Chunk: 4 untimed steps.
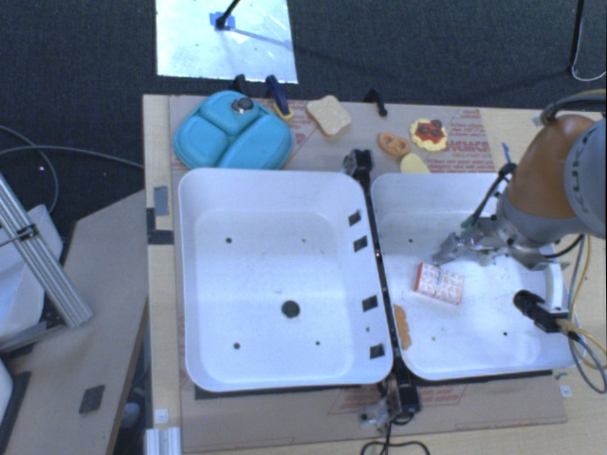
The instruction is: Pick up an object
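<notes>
The grey arm with its orange band reaches in from the right over the right-hand shallow white bin [493, 354], its two-finger gripper [453, 249] low above the bin floor, and whether the claw is apart or together I cannot tell. Just below and left of the gripper a small flat packet with a red-and-white pattern [439, 283] lies on the bin floor, apart from the gripper, while a small orange piece [402, 326] rests by the bin's left wall. The left-hand white bin [204, 349] holds a small dark round disc [290, 309] (beyond the bins, on the bench, sit a blue divided plastic plate [233, 133] and a toy slice of bread [329, 115]).
</notes>
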Each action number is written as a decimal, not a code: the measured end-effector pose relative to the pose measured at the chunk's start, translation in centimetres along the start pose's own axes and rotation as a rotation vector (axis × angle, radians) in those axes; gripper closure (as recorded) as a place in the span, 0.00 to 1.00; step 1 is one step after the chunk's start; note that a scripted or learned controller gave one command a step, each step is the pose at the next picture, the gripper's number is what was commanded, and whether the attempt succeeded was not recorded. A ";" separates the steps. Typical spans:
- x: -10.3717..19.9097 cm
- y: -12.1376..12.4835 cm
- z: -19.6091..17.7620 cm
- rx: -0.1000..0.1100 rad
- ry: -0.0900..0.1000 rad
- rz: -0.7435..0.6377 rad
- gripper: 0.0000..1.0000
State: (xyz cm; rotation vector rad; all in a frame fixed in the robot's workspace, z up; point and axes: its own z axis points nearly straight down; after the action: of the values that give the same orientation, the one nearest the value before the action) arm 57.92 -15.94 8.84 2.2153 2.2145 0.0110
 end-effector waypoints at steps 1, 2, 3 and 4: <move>7.8 5.4 0.3 0.003 0.002 -0.012 0.00; 7.3 5.3 -0.9 0.000 0.000 -0.005 1.00; 16.7 -0.4 -10.2 0.004 0.007 -0.013 1.00; 33.0 -0.5 -11.2 0.007 0.010 -0.020 1.00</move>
State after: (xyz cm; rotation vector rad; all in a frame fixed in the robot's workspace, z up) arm 57.35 17.08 19.95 2.2015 2.2455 0.0139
